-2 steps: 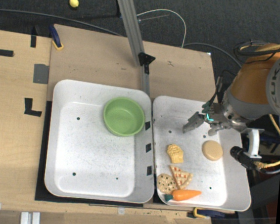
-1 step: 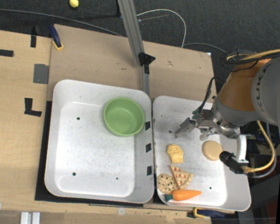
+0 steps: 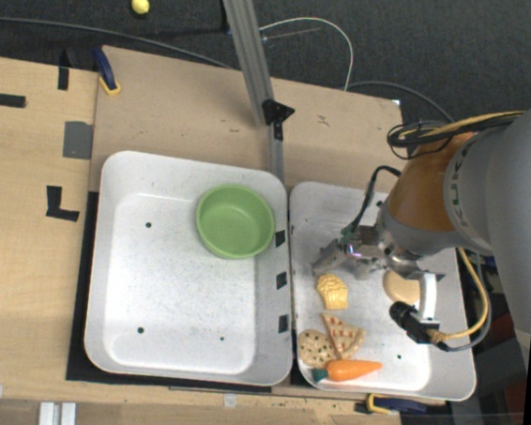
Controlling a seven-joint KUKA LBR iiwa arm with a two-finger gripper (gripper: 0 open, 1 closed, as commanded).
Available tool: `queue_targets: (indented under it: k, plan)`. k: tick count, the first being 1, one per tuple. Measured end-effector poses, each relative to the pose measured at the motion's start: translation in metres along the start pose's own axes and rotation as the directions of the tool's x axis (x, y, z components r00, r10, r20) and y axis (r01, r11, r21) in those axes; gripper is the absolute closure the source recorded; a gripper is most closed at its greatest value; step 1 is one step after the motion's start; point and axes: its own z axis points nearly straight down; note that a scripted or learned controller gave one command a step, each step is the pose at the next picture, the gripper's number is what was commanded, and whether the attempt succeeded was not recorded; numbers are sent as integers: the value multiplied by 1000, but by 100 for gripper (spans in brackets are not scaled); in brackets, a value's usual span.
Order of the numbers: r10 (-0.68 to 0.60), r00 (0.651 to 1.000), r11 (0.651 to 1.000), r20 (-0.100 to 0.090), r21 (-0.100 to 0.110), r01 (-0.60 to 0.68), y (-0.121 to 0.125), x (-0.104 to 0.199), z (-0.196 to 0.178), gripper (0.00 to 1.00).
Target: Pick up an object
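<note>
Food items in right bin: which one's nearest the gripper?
The yellow corn-like piece, just below the gripper. The cookie, waffle wedge and carrot lie nearer the front rim.

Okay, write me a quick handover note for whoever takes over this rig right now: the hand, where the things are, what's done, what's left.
Hand: low over the upper part of the right bin, nothing seen held; whether it is open or shut cannot be told.
Right bin: yellow corn piece just below the hand, cracker-like pieces near the front, orange carrot at the front edge.
Left bin: green bowl at its upper right.
Done: no pick visible.
Left: grasp and lift one object; the corn piece looks nearest.
</note>
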Motion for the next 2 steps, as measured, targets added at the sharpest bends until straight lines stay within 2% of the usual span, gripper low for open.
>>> queue_targets:
  k: [1, 2]
  plan:
    - [1, 1000, 1000, 2, -7, -1, 0, 0, 7, 0]
    - [0, 1000, 1000, 0, -6, 0, 0, 1, -3, 100]
